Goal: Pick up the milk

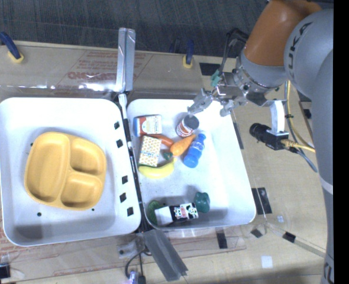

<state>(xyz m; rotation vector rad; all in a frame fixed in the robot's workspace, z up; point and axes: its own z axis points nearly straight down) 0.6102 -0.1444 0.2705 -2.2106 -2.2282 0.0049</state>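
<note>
Gripper parked over the far edge of the right bin, milk at the near edge, nothing in hand.

I see the gripper [212, 102] hanging above the right bin [236, 170] at its back rim, fingers spread wide with nothing between them, just beside a small round can [187, 125]. The milk [183, 212], a black-and-white cow-patterned carton, lies on its side against the near wall, wedged between a dark green piece [157, 210] and a teal one [202, 202], well apart from the gripper. My worry is the reach: the carton is flanked on both ends and pressed to the bin wall, so I judge a finger could land on a neighbour or the rim, and the carton could slip or pivot out of a shallow pinch. The blue bottle [193, 151] and carrot [182, 145] sit between us.
</note>
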